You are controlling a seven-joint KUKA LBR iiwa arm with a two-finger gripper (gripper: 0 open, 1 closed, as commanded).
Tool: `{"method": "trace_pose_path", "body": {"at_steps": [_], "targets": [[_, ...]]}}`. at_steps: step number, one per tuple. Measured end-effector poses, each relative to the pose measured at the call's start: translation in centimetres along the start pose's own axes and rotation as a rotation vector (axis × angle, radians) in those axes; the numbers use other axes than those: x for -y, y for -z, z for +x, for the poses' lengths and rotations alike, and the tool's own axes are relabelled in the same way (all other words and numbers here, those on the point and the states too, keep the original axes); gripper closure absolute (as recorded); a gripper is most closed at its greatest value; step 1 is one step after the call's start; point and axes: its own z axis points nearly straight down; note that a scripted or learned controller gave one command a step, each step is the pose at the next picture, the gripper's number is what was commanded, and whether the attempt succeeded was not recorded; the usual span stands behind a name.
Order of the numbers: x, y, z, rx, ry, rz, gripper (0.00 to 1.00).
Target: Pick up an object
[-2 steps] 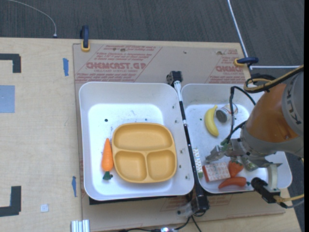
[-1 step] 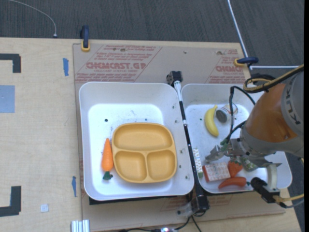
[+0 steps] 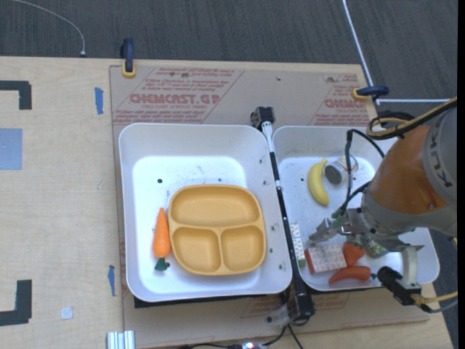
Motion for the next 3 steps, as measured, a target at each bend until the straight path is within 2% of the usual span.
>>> {"method": "trace_pose_path", "body": {"at_steps": [3], "targets": [[-0.06, 0.0, -0.02, -0.001, 0.002, -0.001, 0.0]]}}
